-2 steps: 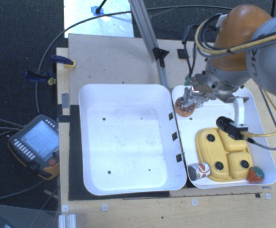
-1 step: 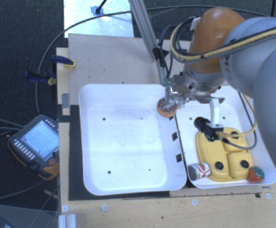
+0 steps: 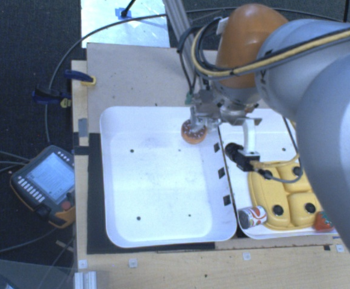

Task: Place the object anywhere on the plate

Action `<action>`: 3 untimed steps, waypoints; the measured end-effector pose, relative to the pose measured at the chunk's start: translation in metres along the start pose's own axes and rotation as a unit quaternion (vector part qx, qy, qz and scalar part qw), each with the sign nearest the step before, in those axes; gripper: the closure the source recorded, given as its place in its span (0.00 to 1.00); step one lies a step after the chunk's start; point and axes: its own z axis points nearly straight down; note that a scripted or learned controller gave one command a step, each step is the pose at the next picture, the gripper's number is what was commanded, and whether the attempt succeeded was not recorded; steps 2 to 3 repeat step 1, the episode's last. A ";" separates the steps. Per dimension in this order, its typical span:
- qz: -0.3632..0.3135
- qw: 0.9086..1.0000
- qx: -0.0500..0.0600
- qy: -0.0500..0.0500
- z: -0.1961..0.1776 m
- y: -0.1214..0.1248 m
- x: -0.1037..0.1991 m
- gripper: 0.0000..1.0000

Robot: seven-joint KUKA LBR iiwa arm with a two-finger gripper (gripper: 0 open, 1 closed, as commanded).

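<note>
A large grey arm fills the right foreground. Its gripper hangs over the left bin's far right corner, touching a small round doughnut just below; I cannot tell whether it is grasped. The yellow plate lies to the right, in the neighbouring bin.

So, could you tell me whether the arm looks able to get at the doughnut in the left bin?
Probably yes: the arm hangs right over the doughnut, and nothing crowds it but the left bin's nearby walls.
</note>
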 end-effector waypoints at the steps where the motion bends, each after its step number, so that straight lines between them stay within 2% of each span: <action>1: 0.002 1.000 0.000 -0.001 0.000 0.000 -0.003 0.00; 3: 0.002 1.000 0.000 -0.001 0.000 0.000 -0.003 0.00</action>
